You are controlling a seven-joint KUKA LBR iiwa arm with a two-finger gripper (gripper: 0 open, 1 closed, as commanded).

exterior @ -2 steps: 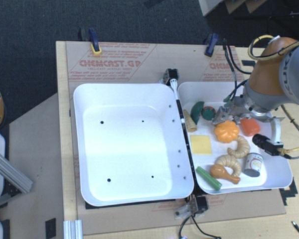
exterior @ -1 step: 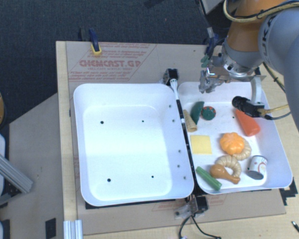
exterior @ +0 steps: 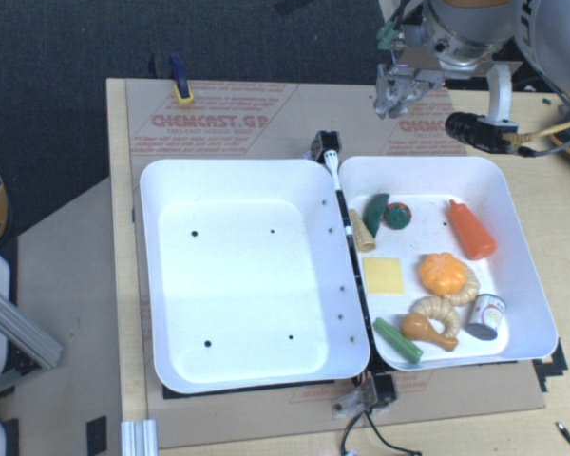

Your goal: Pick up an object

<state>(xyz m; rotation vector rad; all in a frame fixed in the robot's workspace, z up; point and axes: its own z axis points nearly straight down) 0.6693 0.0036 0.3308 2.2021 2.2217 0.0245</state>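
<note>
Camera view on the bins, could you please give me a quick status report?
Tool high, beyond the right bin's far rim, nothing seen in it. Orange bottle, orange fruit, yellow square all lie in right bin, untouched. Nothing in the way.

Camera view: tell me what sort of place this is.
Probably a robotics lab's grasping test bench: two shallow white bins, the left bin and the right bin, a pile of toy food like the orange bottle, and a robot gripper above.
</note>
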